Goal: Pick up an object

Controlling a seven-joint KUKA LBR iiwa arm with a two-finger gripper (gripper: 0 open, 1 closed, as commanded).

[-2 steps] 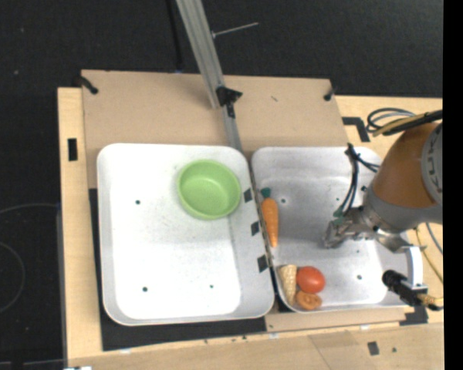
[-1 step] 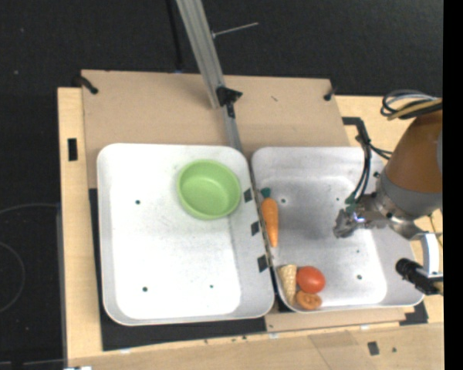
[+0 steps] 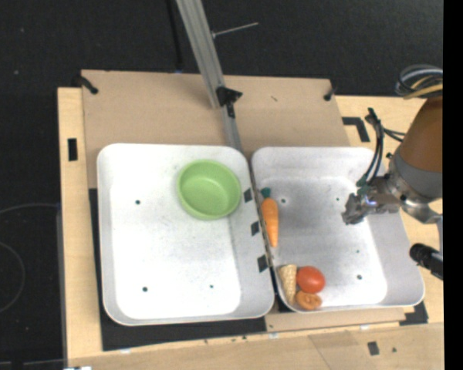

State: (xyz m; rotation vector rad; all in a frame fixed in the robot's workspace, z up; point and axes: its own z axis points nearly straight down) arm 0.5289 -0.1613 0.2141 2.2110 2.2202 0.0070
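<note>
The hand (image 3: 355, 209) hovers over the right bin (image 3: 324, 168); too blurred to tell its grip. Left of it lies a carrot (image 3: 270, 220), nearer a tomato (image 3: 311, 278). A green bowl (image 3: 209, 190) sits in the left bin (image 3: 139, 284).

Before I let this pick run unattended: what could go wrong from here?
1. The carrot lies tight against the right bin's left wall, so a finger may hit the wall instead of closing around it.
2. The tomato sits crowded in the corner with two other small items, so a grasp may nudge or catch a neighbour.
3. The gripper is apart from both.
</note>
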